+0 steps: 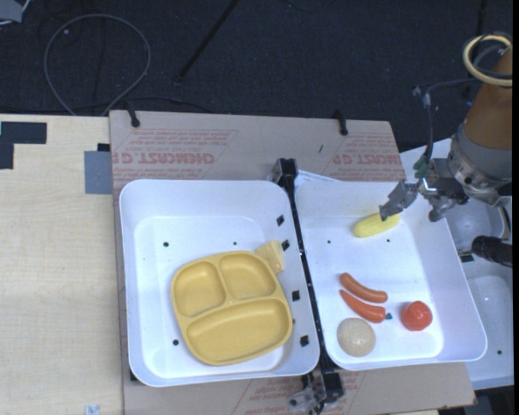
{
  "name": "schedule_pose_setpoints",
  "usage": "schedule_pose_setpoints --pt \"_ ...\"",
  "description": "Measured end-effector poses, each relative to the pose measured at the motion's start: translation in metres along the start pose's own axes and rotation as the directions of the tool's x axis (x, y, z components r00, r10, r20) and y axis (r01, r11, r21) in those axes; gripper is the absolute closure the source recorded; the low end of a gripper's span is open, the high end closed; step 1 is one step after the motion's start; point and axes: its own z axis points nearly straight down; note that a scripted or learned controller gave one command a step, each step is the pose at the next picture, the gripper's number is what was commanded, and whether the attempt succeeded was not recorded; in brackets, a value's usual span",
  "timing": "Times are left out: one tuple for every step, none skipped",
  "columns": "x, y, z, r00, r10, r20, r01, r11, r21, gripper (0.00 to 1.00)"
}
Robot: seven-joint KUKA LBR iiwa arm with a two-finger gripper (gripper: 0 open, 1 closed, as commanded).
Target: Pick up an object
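Observation:
A small yellow banana (376, 225) lies in the far part of the right bin (454, 266). My gripper (413, 208) hangs over that bin's far right side, open. Its left fingertip (391, 207) is just above the banana's right end, and the other finger (435, 213) is well to the right. Nothing is between the fingers. Nearer the front of this bin lie two red sausages (364, 288) (362, 307), a red tomato (417, 316) and a pale round ball-like item (356, 336).
The left bin (147, 232) holds a yellow divided plate (232, 306). A black divider (296, 258) runs between the bins. Cardboard (242, 150) lies under both, and a wooden benchtop (43, 266) extends to the left.

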Motion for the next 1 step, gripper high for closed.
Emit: schedule_pose_setpoints --pt "0.0096 -0.0045 0.0528 1.0 0.002 -0.001 -0.002 1.0 0.005 0.0"
